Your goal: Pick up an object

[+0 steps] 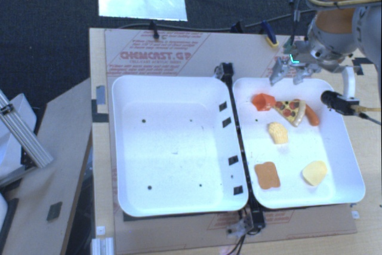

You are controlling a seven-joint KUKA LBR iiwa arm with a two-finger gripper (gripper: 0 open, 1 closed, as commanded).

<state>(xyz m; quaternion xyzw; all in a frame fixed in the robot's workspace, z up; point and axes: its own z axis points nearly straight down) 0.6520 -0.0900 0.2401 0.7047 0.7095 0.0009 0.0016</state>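
Hand (293, 73) open, holding nothing; pizza slice (290, 110) just below in right bin (343, 152).

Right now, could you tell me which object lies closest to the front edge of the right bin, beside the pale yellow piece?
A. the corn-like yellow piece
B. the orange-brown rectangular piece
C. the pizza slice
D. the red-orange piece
B: the orange-brown rectangular piece lies level with the pale yellow piece, while the other items sit farther back.

bench (71, 128): clear sheet (158, 48) at far edge; left bin (128, 98) and right bin (346, 179) touching, centre to near edge.
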